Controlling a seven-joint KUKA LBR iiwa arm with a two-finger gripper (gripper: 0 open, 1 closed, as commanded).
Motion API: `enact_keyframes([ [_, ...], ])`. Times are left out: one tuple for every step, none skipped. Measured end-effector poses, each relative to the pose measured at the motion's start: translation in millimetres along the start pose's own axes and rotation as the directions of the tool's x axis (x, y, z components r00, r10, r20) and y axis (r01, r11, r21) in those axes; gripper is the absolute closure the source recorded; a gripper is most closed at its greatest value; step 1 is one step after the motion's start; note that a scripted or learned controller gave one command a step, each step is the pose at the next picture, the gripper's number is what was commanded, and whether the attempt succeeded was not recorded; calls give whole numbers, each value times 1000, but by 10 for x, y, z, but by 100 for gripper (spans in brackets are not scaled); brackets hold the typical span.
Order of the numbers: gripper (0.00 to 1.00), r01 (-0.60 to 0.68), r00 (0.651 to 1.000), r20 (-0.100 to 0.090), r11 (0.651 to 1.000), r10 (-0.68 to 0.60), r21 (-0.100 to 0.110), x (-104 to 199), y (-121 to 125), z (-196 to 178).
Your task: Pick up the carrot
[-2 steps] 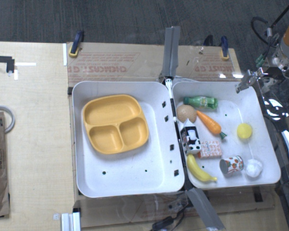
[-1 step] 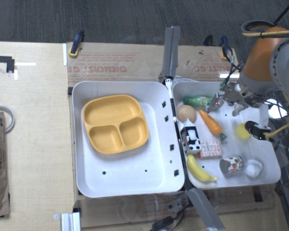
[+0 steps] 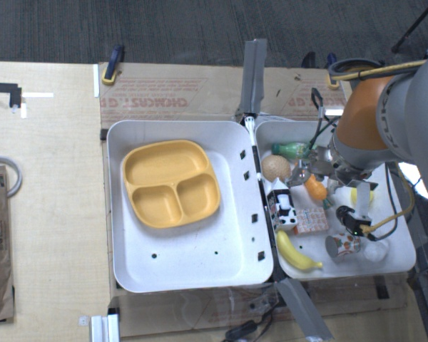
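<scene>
The left bin (image 3: pixel 128 212) is taking up the middle of the frame, carrying a yellow divided plate (image 3: pixel 171 183) in its upper part. The right bin (image 3: pixel 396 258) is sitting at right, crowded. My arm (image 3: pixel 385 112) is reaching in from the upper right, and my gripper (image 3: pixel 315 173) is hanging over the bin's centre. The banana (image 3: pixel 294 254) is lying at the lower left of that bin. The carrot (image 3: pixel 314 188) is lying right at my fingertips, just right of a tan round item (image 3: pixel 275 167); whether my jaws are closing on it, I cannot tell.
</scene>
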State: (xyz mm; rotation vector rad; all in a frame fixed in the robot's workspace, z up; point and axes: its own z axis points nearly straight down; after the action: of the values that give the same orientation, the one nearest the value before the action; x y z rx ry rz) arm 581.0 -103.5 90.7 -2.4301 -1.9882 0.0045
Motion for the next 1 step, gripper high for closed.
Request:
enact_keyframes([
  [100,-5,1000,2,1000,5,0,-26,3,-89],
])
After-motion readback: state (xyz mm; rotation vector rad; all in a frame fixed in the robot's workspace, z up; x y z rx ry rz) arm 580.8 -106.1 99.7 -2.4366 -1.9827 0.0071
